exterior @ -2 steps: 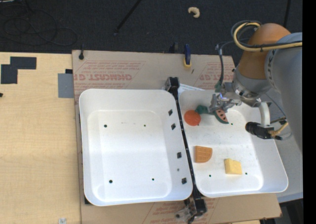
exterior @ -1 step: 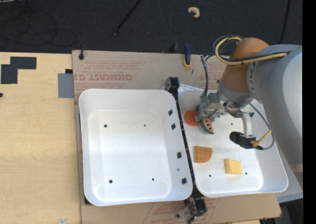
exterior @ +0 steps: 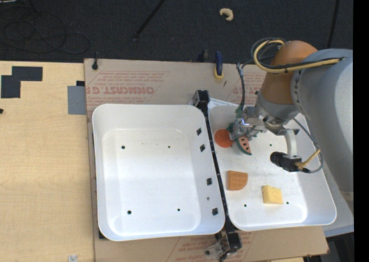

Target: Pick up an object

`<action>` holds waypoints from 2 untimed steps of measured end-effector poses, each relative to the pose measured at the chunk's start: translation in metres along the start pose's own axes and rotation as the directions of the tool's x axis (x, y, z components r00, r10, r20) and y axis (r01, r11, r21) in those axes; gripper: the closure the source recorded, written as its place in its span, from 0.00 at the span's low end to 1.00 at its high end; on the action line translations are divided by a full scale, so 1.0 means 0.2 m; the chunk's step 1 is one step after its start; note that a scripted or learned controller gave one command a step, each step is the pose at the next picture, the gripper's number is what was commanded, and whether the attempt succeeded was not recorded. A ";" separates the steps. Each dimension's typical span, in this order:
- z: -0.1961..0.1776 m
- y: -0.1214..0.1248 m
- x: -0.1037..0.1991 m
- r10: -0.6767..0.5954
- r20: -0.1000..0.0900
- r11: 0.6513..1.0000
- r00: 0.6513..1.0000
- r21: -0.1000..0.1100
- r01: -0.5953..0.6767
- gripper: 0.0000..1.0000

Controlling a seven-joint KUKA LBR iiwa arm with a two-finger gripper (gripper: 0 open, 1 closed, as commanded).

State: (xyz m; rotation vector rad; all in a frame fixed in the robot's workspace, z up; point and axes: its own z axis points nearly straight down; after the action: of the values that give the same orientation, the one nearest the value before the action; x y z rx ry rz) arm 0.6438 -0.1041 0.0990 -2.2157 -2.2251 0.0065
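Gripper (exterior: 242, 134) sits low over what looks like a watermelon slice (exterior: 245, 145); grip state cannot be told. Centre on it, clear of the orange disc (exterior: 223, 138) just beside.

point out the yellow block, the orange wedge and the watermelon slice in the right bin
yellow block (exterior: 272, 195): camera view, middle of its top face
orange wedge (exterior: 236, 180): camera view, centre of its flat face
watermelon slice (exterior: 245, 146): camera view, its red flesh
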 end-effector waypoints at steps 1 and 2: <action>0.05 0.00 0.02 0.004 -0.002 1.000 1.000 0.000 -0.004 1.00; 0.05 -0.02 0.07 0.003 0.000 1.000 1.000 -0.004 -0.003 1.00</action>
State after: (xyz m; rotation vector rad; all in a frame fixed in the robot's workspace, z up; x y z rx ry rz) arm 0.6404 -0.0901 0.0888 -2.2202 -2.2240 0.0026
